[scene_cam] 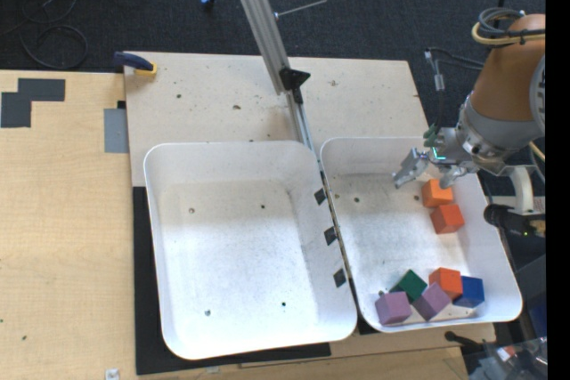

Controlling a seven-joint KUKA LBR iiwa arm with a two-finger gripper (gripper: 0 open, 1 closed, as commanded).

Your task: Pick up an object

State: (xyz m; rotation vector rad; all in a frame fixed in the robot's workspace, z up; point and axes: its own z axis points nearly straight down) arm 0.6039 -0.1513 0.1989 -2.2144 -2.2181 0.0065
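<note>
My gripper (422, 177) hangs over the upper part of the right bin (361, 157), its fingers spread open with nothing between them. An orange block (437, 192) lies just below the right finger, touching or nearly touching it. A darker orange block (447, 218) sits right below that one. Along the bin's front edge lie a purple block (393, 307), a green block (411, 285), a mauve block (432, 301), an orange block (448, 281) and a blue block (470, 290).
The left bin (178, 165) stands beside the right one, with a ridge of black clips (329, 235) between them. A slanted aluminium post (265, 29) rises behind the bins. A wooden table (53, 227) lies to the left.
</note>
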